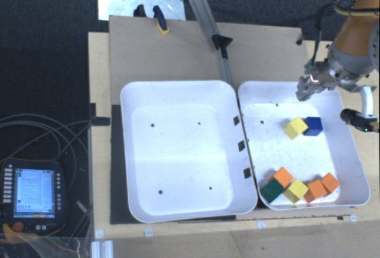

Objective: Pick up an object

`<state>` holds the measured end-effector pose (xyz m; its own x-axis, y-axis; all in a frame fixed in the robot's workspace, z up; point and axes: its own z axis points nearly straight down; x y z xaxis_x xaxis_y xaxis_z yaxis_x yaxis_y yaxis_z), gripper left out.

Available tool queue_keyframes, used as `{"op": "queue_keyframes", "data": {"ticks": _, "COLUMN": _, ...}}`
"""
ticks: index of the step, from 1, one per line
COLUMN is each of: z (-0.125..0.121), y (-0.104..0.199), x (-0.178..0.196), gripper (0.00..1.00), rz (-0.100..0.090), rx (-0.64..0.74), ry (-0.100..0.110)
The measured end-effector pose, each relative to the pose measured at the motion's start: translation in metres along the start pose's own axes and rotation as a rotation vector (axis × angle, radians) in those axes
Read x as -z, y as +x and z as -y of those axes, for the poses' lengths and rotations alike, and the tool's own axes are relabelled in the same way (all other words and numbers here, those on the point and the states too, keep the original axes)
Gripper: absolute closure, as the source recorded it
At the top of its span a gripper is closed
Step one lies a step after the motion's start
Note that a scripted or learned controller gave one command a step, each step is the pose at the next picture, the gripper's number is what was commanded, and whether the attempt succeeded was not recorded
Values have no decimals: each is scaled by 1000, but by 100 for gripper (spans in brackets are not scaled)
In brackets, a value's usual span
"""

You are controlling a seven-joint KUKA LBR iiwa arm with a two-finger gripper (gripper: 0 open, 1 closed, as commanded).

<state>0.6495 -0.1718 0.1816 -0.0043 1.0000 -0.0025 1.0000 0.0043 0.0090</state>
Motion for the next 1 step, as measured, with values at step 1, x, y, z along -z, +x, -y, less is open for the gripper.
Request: {"op": "queue_keyframes", "data": {"ticks": 1, "z": 4, "y": -8, "x": 54, "gripper": 100, "rz": 0, "rx": -2, "ry": 1}}
